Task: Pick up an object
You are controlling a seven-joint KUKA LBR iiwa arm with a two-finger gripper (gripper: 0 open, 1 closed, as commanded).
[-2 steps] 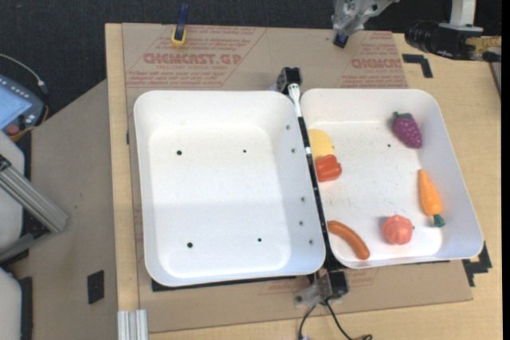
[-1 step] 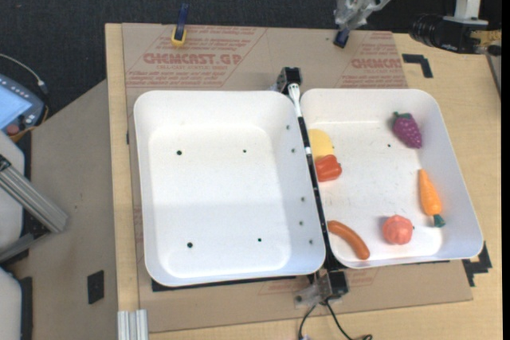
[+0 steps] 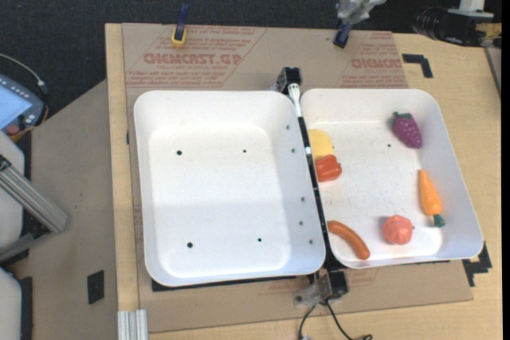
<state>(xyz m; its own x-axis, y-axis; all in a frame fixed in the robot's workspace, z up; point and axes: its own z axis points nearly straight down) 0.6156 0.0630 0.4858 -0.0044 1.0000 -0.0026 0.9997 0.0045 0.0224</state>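
The right bin (image 3: 374, 111) holds several toy foods. A purple grape bunch (image 3: 406, 129) lies at its far right, an orange carrot (image 3: 429, 196) along the right wall, and a pink-red round fruit (image 3: 398, 229) near the front. An orange sausage (image 3: 349, 239) lies at the front left. A yellow piece (image 3: 320, 142) and a red pepper (image 3: 327, 168) sit against the left wall. My gripper (image 3: 353, 5) hangs high at the top of the view, above the bench's far edge and well beyond the right bin, with nothing seen in it.
The left bin (image 3: 215, 187) lies beside the right one, joined by a black divider strip (image 3: 305, 163). A yellow-and-blue clamp (image 3: 180, 28) and a blue clamp (image 3: 343, 34) sit on the board's far edge. Black clips (image 3: 288, 79) hold the bins.
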